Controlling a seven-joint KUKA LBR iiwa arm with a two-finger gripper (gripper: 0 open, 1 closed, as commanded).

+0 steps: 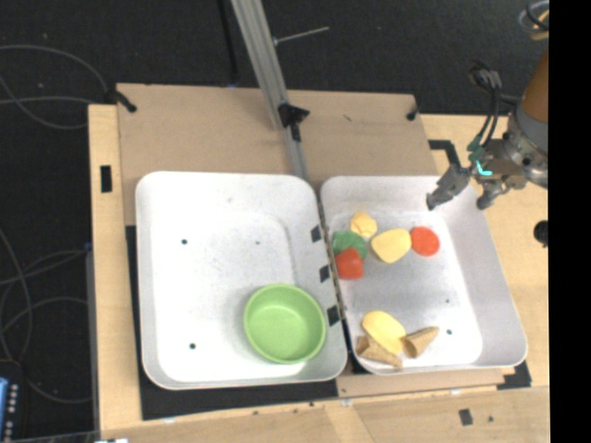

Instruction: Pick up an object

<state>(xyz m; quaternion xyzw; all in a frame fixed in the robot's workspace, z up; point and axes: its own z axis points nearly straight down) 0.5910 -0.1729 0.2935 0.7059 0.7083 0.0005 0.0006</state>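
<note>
- Jaws [461, 189]: spread open above the far right part of the right bin [480, 275], gripping nothing; one dark finger slants toward the bin's far wall, the other hangs nearer the right rim.
- Candidate objects, all in the right bin: a red ball [425, 241], nearest the jaws; a yellow piece [391, 245] just left of it; a smaller yellow piece [364, 224]; a green piece [347, 241] touching a red piece [350, 265] by the left wall.
- Near edge of the same bin: a yellow lump [382, 328] between two tan cones [420, 341].
- Left bin [185, 210]: holds a green bowl [284, 323] at its near right.
- Suggested approach: the red ball stands apart from the far wall and seems the easiest target; centre the jaws over it, descend straight, and close across its widest part, since a round object may roll aside under an off-centre pinch.
</note>
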